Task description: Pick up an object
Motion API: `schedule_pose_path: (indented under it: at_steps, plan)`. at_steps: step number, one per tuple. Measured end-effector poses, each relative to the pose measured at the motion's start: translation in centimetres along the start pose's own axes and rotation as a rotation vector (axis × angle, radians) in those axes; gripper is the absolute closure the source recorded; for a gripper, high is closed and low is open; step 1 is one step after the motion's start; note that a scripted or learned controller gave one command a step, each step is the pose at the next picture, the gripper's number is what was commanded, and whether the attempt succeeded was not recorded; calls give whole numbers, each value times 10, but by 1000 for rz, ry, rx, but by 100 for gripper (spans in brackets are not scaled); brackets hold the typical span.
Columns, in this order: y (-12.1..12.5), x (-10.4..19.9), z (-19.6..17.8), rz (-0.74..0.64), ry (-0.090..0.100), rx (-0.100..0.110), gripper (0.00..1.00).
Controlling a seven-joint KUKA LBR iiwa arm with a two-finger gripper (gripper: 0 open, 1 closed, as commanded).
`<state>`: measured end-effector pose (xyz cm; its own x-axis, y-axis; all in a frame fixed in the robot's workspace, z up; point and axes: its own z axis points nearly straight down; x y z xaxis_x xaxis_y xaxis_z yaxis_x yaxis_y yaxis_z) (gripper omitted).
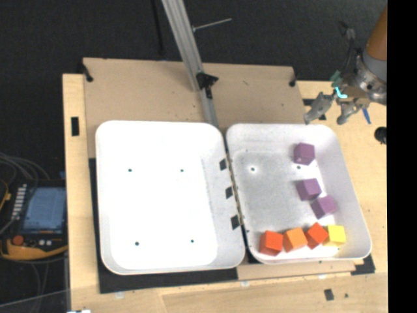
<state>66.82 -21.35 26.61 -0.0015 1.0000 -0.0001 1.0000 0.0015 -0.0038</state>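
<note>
My two-finger hand point(333, 111) hangs spread wide and empty past the right white plastic bin point(260, 142); the nearest small purple cube point(303, 153) there looks light and rigid, so I'd pinch its flat opposite faces.

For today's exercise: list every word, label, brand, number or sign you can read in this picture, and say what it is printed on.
No readable text.
Blue-screened device at the left edge: whatever it displays is too small and blurred to read.
The blocks, the two white bins and the gripper bear no visible markings.
</note>
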Motion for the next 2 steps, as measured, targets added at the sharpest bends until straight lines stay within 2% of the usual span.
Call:
schedule_pose_path:
  at_steps: [1, 2]
  plan:
    - [1, 0, -3, -4, -3, -4, 0]
    - [-1, 6, 41, -5, -1, -2, 0]
